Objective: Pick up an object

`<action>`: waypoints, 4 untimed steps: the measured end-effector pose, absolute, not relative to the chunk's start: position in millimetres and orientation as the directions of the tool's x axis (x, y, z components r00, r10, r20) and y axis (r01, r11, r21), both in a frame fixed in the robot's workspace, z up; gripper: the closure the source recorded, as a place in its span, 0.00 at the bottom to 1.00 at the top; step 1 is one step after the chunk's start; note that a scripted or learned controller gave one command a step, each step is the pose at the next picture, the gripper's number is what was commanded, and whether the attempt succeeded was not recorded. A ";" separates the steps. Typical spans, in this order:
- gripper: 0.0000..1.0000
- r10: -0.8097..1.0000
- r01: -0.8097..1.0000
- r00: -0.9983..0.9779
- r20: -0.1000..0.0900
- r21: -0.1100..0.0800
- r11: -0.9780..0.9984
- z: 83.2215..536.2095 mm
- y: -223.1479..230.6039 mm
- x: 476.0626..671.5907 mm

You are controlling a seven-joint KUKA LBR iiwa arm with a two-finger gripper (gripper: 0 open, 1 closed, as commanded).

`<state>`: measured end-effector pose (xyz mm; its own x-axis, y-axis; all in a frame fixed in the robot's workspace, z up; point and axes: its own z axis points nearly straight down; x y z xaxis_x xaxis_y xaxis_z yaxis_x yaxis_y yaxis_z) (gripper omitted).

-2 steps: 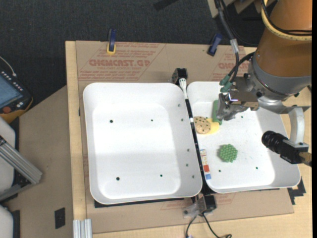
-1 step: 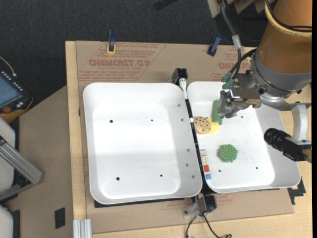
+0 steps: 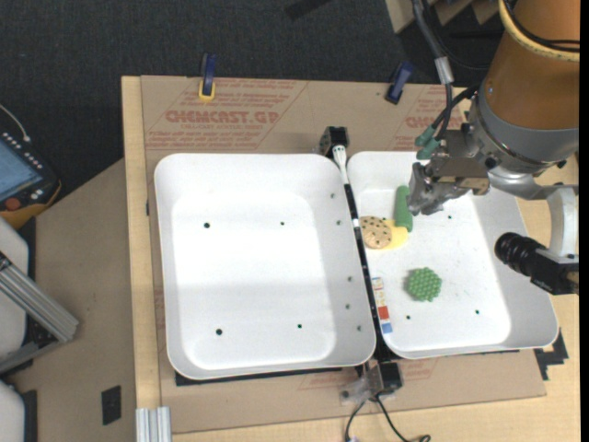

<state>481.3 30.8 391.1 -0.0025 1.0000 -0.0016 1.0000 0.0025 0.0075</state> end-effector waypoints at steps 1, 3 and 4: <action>1.00 1.000 1.000 -0.003 -0.002 0.010 0.003 401.4 31.0 482.0; 1.00 1.000 1.000 0.007 -0.001 -0.006 -0.007 369.5 -10.1 478.7; 1.00 1.000 1.000 -0.007 0.001 -0.003 0.007 348.4 59.3 507.0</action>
